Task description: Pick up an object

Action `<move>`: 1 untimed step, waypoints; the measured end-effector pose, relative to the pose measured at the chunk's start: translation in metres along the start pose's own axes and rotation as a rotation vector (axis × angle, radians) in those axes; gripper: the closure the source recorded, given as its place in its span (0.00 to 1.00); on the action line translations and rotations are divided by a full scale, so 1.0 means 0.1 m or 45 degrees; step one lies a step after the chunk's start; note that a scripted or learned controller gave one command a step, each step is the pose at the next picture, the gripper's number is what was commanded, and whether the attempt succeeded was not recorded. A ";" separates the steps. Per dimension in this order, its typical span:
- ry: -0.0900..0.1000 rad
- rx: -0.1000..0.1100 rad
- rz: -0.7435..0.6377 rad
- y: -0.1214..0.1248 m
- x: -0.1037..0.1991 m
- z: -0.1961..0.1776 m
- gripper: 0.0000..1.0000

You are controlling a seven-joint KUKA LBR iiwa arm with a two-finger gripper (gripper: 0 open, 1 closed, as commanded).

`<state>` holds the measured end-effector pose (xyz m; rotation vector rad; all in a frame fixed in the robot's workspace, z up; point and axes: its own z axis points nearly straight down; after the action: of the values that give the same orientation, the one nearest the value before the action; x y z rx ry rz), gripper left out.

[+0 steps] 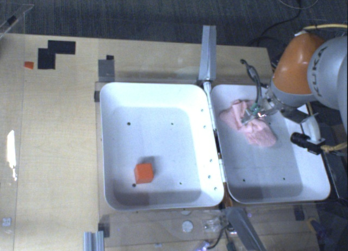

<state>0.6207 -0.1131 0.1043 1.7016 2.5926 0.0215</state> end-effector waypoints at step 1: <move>0.005 0.007 -0.040 0.25 0.05 0.01 0.00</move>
<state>0.6416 -0.0991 0.1037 1.6644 2.6243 0.0171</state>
